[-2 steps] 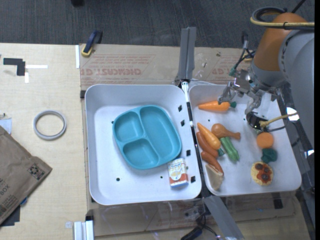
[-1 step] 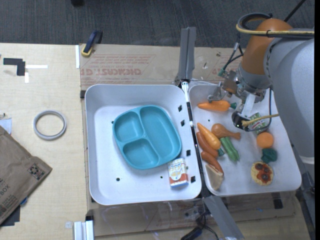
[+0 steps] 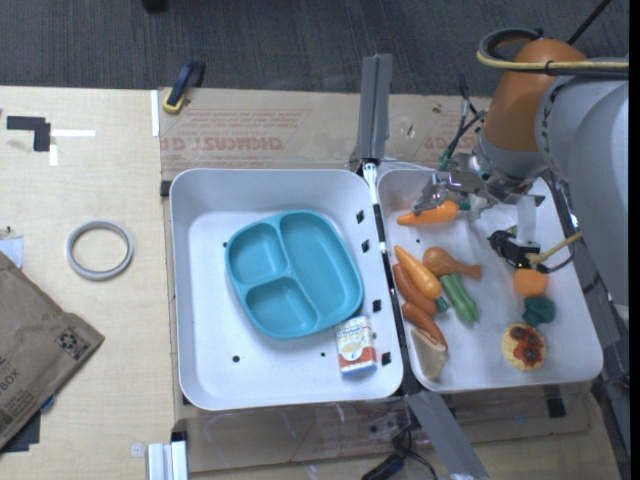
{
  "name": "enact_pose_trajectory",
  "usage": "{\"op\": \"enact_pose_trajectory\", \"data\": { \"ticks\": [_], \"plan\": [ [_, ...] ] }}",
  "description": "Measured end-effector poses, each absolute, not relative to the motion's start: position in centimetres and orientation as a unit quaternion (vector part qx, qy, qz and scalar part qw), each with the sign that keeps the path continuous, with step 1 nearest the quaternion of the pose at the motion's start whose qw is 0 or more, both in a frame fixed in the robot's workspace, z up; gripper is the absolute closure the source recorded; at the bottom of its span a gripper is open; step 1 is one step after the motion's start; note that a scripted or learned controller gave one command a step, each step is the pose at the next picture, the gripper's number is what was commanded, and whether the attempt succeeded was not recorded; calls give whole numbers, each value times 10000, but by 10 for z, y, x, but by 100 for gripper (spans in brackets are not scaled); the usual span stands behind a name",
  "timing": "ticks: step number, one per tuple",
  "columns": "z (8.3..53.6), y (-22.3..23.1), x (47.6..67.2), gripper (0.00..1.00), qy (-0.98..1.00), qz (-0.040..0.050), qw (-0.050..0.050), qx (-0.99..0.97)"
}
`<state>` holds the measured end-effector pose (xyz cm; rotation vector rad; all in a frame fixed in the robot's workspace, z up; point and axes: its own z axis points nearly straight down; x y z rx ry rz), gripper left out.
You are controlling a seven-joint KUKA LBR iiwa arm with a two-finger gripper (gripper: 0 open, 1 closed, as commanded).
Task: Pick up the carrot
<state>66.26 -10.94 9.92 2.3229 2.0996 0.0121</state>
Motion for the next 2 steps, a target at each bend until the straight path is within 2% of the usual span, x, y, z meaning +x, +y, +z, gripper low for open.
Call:
{"op": "enact_pose_trajectory", "data": {
  "ticks": [1,2],
  "plan": [
    [115,-112,666,100,6695,70,104,7427],
    [111,-111,664,0,6697,53,76,7426]
  ]
}}
